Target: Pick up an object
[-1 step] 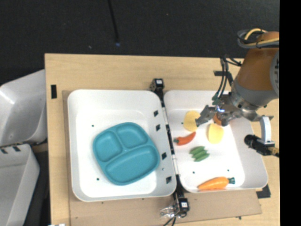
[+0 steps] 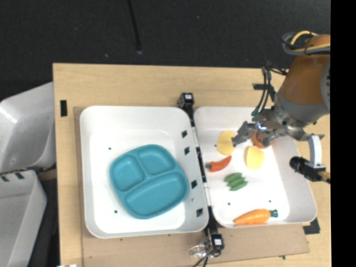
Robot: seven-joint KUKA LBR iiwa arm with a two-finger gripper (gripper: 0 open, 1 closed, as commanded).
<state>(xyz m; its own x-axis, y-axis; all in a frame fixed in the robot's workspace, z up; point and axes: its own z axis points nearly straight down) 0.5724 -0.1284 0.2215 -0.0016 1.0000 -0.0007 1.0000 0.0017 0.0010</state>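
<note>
Hovering over the right shallow white bin, the grey two-finger gripper sits toward that bin's 12 o'clock edge; whether it grips anything I cannot tell. Two pale yellow rounded pieces lie just at its 6 o'clock. A blue sectioned plastic plate rests in the left white bin.

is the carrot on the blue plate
No, the carrot lies near the front edge of the right bin, while the blue plate sits in the left bin.
</note>
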